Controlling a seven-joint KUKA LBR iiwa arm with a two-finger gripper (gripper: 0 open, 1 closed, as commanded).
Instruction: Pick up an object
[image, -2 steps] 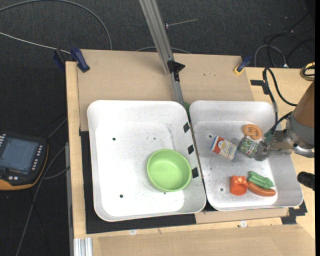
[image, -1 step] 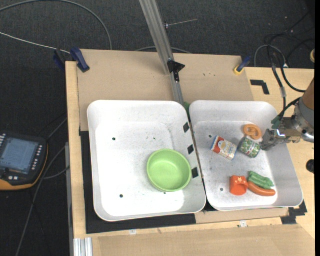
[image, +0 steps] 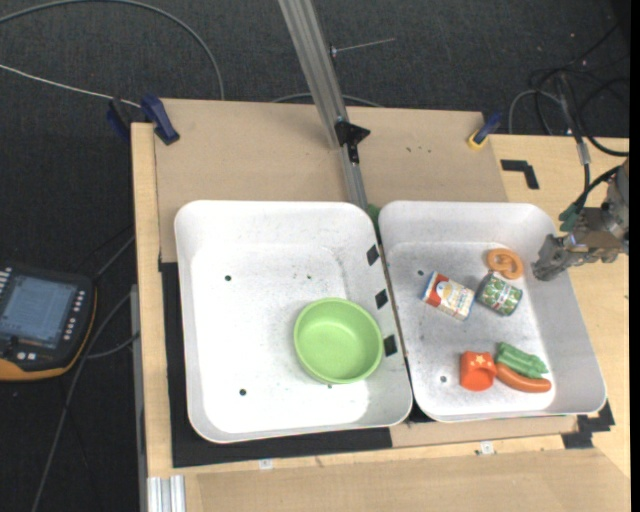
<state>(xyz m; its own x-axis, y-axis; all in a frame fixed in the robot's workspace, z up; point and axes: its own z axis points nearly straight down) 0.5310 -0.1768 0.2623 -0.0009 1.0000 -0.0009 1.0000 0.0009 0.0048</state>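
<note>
The right bin (image: 430, 395) holds several small items. A small carton (image: 447, 296) with a red end lies near its middle, and a green can (image: 499, 294) lies on its side just right of it. An orange pretzel-like piece (image: 505, 263) sits behind the can. Near the front lie a red-orange toy (image: 478, 369) and a carrot with a green top (image: 523, 368). My gripper (image: 552, 262) hangs at the right bin's right rim, just right of the pretzel piece and apart from every item.
A green bowl (image: 338, 340) stands in the left bin (image: 230, 400), near its front right corner. A metal pole (image: 322, 80) slants over the bench behind the bins. Blue and yellow clamps sit at the bench's back corners.
</note>
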